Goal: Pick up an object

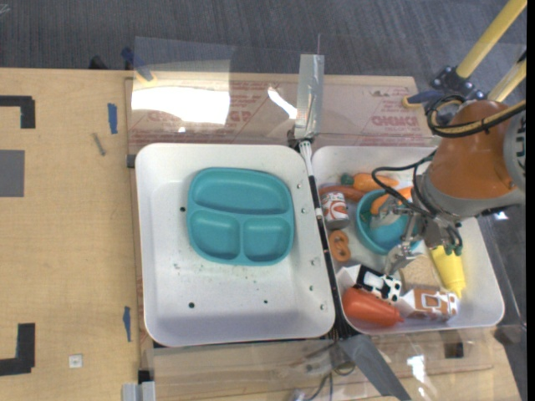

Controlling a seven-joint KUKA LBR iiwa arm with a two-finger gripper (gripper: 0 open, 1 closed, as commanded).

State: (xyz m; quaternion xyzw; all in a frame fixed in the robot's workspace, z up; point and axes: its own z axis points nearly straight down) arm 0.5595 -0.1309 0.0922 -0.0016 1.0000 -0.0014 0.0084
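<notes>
The right bin (pixel 491 295) holds several toy foods: a teal bowl (pixel 374 229), a small can (pixel 334 207), a carrot (pixel 366 180), an orange pretzel-like piece (pixel 340 243), a black-and-white cow-patterned piece (pixel 381 285), a red pepper-like piece (pixel 369 307), a yellow corn cob (pixel 450 269) and a brown-and-white carton (pixel 431 303). My gripper (pixel 399 256) hangs low over this bin, at the bowl's right rim and just above the cow-patterned piece. The arm's orange band (pixel 471 159) hides part of the bin's right side.
The left bin (pixel 167 291) holds a teal divided plate (pixel 241 215). A raised divider (pixel 319 232) separates the two bins. Clear plastic sheeting (pixel 251 107) lies behind the bins. Bare wooden bench (pixel 58 249) extends to the left.
</notes>
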